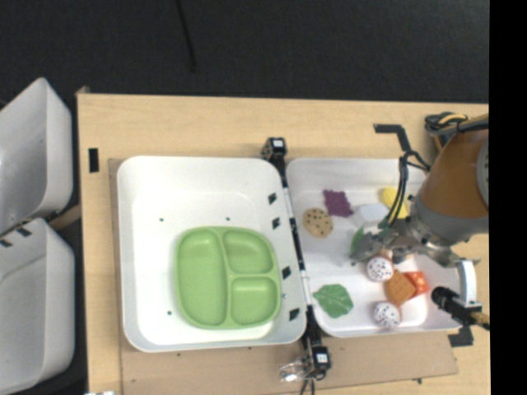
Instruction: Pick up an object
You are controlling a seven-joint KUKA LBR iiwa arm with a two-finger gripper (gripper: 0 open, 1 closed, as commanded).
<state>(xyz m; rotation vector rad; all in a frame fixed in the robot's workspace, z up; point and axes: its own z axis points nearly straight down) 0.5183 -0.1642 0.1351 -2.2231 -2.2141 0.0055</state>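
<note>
Objects for your pick lie scattered in the right bin [329, 175]; from the overhead camera you can see a purple piece [336, 202] near its far side, a round tan cookie [317, 221] just left of and below it, and a yellow piece [390, 196] toward the far right, partly behind a cable; a green leaf [333, 299] rests near the front left corner, close to the divider between the bins; two white balls with dark spots sit further right, one [380, 269] mid-bin and the other [386, 314] by the front wall; an orange block [402, 287] lies between them, slightly to the right, with a red piece touching its right side; the gripper [375, 245] is low over the middle of this bin, just above the upper spotted ball, with a dark green thing beside it; whether its pincer is wide or narrow you cannot tell, as the wrist hides it; the left bin [148, 188] holds a green compartment tray [226, 276], lying flat toward its front.
</note>
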